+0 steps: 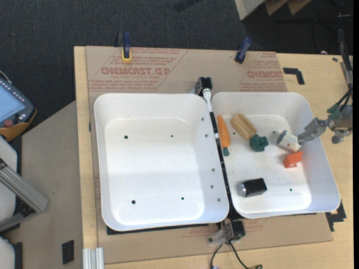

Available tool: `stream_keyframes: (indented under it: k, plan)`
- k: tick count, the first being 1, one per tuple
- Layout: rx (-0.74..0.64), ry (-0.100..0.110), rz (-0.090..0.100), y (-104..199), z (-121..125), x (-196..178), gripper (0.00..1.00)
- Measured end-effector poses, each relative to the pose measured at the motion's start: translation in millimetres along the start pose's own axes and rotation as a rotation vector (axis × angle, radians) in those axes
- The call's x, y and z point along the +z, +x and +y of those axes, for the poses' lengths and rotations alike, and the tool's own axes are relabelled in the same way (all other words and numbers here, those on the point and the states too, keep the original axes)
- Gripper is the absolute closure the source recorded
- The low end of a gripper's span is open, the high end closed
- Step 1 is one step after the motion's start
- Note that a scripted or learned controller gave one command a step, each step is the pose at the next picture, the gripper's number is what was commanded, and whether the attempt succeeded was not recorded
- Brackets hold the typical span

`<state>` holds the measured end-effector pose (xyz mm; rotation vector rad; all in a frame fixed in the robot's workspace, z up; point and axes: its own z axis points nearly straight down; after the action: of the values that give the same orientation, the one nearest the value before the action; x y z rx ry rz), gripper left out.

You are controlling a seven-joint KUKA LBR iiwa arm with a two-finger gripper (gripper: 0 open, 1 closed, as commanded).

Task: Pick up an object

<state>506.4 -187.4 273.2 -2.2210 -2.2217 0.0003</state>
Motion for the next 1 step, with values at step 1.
stream_keyframes:
  k: [1]
  plan:
    - [-0.001, -0.004, -0.002, -0.1, 0.8, -10.8, 1.00]
